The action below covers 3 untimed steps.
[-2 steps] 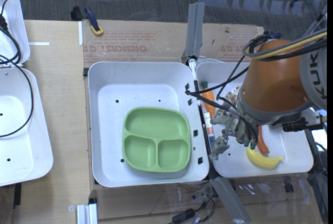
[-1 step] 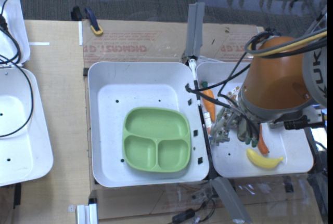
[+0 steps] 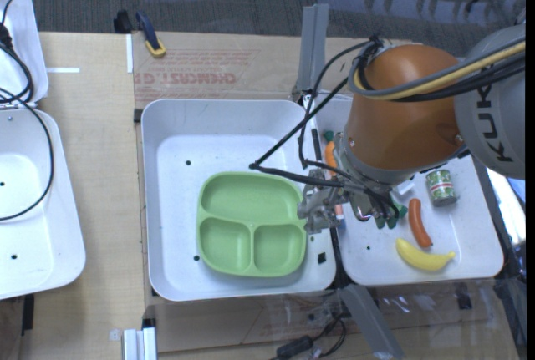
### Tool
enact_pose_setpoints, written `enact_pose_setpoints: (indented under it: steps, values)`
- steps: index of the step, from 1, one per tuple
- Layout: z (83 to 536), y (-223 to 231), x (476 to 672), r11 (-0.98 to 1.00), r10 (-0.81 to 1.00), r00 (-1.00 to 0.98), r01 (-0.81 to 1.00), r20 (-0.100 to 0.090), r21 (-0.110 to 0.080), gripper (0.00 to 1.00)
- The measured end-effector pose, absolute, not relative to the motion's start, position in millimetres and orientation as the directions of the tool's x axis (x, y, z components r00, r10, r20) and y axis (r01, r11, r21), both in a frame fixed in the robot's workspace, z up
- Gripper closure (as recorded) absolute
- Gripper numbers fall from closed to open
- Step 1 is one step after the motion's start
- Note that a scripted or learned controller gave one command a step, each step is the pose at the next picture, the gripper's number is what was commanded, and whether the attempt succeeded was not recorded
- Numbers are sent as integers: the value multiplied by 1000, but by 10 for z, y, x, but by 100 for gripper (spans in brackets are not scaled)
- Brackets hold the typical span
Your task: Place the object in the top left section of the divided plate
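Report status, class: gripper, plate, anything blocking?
Gripper at plate's right rim, grip unclear. Green plate in left bin, sections bare. Banana, carrot, can in right bin. Nothing blocking.

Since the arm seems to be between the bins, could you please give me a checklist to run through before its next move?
1. Divided plate lies flat in the left bin: ok.
2. Plate's three sections free of items: ok.
3. Gripper over the plate's top left section: not ok; it sits at the plate's right edge, near the wall between the bins.
4. Object between the fingers: cannot tell; the wrist and cables hide them.
5. Candidate objects in the right bin: ok; banana, orange-red sausage-like piece and small can lie apart.
6. Black cable over the left bin: not ok; it crosses above the plate's corner.
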<state>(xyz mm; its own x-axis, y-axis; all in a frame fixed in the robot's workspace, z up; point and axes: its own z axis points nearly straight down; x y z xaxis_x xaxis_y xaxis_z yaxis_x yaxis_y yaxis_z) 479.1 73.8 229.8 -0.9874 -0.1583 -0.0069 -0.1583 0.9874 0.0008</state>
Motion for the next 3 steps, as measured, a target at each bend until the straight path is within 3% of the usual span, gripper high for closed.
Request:
enact_pose_setpoints:
  steps: [1,2,3]
  values:
    - [1912,-10,4856,976,-219,-976,-219,0,0,100]
    - [1915,561,4849,935,-354,-935,-354,-2,1,100]
    - [1913,587,4881,987,160,-987,160,-1,0,100]
